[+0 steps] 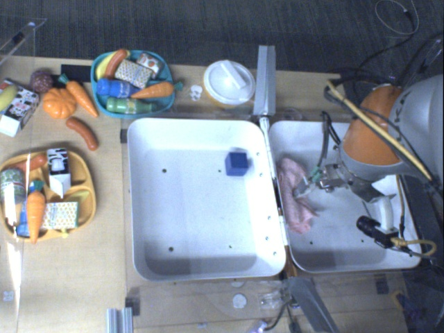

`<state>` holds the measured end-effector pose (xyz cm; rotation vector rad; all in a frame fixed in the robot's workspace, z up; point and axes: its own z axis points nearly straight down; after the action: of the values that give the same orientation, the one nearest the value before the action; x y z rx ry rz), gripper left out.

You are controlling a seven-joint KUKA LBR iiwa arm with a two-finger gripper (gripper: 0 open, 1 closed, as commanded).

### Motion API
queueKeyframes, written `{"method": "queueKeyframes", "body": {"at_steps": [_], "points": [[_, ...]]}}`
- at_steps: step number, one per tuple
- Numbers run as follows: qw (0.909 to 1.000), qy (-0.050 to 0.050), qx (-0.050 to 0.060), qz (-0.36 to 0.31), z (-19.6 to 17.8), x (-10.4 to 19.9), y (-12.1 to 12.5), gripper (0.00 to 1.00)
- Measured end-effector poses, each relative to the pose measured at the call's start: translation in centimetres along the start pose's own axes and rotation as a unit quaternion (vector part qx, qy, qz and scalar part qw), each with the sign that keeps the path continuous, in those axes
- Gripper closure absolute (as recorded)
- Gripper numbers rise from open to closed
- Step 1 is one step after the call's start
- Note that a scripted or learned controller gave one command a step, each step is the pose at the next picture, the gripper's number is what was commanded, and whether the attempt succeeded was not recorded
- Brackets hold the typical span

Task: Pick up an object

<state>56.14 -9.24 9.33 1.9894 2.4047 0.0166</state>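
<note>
While gripper (305, 186) hovers at pink cloth (295, 194) in right bin (361, 259), finger spread not discernible. Risk: limp fabric slips or only fold gets pinched, judging by bunched shape near bin wall. Cloth long axis runs near-to-far along left wall. Blue block (237, 163) lies apart in left bin (187, 255).

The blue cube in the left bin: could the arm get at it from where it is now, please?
Probably yes. The blue cube sits alone on the left bin's open floor with nothing over it. The gripper is in the right bin by the pink cloth, so it must cross the divider.
</note>
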Motion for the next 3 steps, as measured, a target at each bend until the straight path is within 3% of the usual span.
{"method": "queueKeyframes", "body": {"at_steps": [1, 2, 3], "points": [[0.9999, 0.004, 0.009, 0.011, -2.8, -2.2, -3.0, 0.00], [0.9972, 0.001, 0.003, -0.075, 0.2, -0.7, 2.1, 0.00], [0.9954, 0.003, 0.005, -0.096, -0.1, -2.2, -3.3, 0.00]]}}
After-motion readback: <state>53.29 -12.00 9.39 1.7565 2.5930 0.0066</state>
